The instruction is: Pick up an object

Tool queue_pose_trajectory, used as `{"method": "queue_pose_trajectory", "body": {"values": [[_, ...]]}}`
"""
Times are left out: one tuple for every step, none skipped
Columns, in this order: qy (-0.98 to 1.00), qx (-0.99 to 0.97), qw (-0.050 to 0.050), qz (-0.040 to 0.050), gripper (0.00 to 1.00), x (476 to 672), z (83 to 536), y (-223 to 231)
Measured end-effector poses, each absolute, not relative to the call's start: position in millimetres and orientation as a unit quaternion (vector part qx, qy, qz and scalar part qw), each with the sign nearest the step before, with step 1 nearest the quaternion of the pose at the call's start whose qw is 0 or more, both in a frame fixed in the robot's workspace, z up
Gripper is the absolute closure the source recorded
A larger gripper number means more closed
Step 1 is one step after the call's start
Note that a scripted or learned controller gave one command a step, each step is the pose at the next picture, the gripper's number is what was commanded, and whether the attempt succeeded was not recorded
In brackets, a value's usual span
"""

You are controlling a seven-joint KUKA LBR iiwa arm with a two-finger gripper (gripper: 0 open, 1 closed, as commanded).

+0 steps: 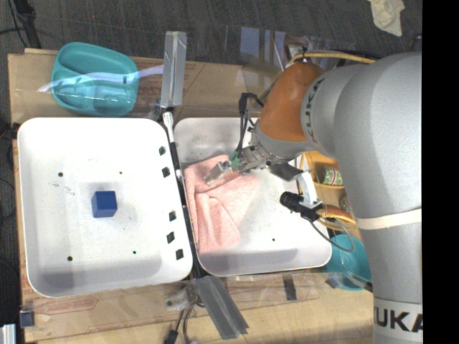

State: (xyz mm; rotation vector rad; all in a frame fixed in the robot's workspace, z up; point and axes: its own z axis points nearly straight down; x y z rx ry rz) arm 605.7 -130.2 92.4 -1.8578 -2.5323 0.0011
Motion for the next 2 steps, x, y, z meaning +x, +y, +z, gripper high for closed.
{"method": "queue_pose_trajectory", "body": {"values": [[-0.753,-0.658,-0.001,-0.0001,0.00,637.2,93.3,-141.1],[-0.755,-0.656,-0.002,-0.0006,1.00,638.1,104.3,-140.4]]}}
